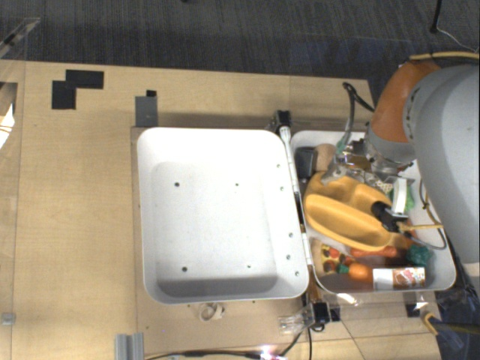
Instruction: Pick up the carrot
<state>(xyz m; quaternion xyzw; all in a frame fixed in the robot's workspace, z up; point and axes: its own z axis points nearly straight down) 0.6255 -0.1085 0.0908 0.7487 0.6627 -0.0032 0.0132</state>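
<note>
The carrot lies in the right bin near its front. It is a slim orange piece with a green leafy top pointing right. A large yellow object partly overlaps it from behind. My gripper hangs over the back of the right bin, above the far end of the yellow object. It is well behind the carrot and not touching it. The grey arm with its orange band comes in from the right.
The left bin sits beside the right one. Around the carrot are an orange ball, a white bottle with a red label and small coloured pieces. A dark object sits at the back left corner.
</note>
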